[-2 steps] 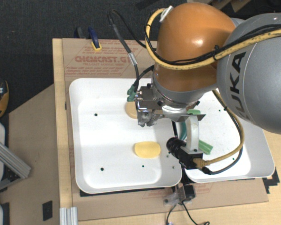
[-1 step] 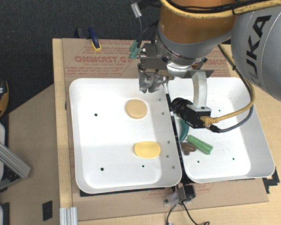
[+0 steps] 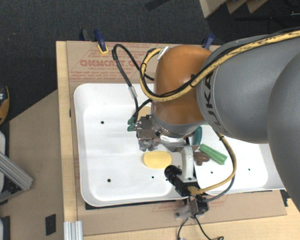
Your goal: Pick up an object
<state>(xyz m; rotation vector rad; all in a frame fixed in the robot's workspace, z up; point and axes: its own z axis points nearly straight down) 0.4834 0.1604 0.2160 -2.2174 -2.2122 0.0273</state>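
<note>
My gripper (image 3: 149, 140) hangs low over the right part of the left white bin (image 3: 97, 149), under the orange band of the wrist (image 3: 179, 86). A flat pale yellow round piece (image 3: 156, 159) lies on the bin floor just below and right of the gripper, close to it. A small green bit (image 3: 133, 125) peeks out at the gripper's left side. Right of the wrist lie a green stick-shaped object (image 3: 213, 154), a small brown object (image 3: 201, 158) and a teal piece (image 3: 197, 134), partly hidden by the arm.
The big grey arm (image 3: 260, 84) covers most of the right bin (image 3: 250, 176). Black and yellow cables (image 3: 127, 79) loop over the bin's upper part. A black fitting (image 3: 176, 180) sits at the front rim between the bins. Cardboard (image 3: 85, 59) borders the bins.
</note>
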